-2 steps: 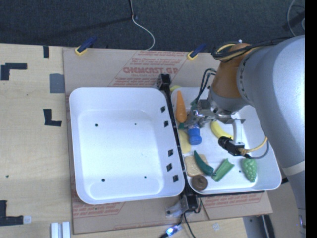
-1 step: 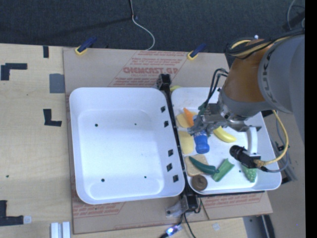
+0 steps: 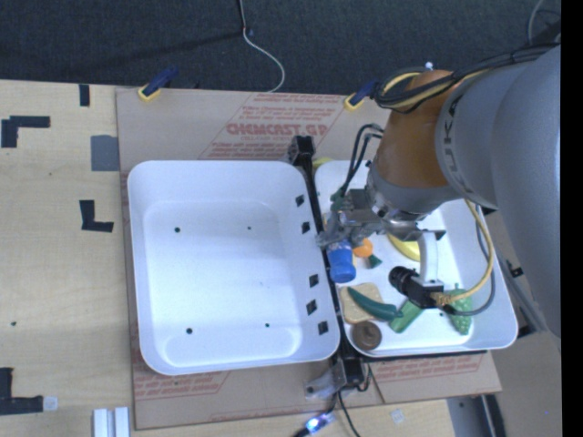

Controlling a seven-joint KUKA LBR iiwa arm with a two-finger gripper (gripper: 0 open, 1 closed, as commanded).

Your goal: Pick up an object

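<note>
the hand (image 3: pixel 343 237) hangs over the right bin's (image 3: pixel 492 335) left edge, seemingly gripping a blue cylinder (image 3: pixel 341 267).

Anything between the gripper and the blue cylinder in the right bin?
Nothing visible. The gripper sits right above the blue cylinder, beside the divider between the bins. An orange piece lies just to the cylinder's right and a tan piece below it, neither in between.
</note>
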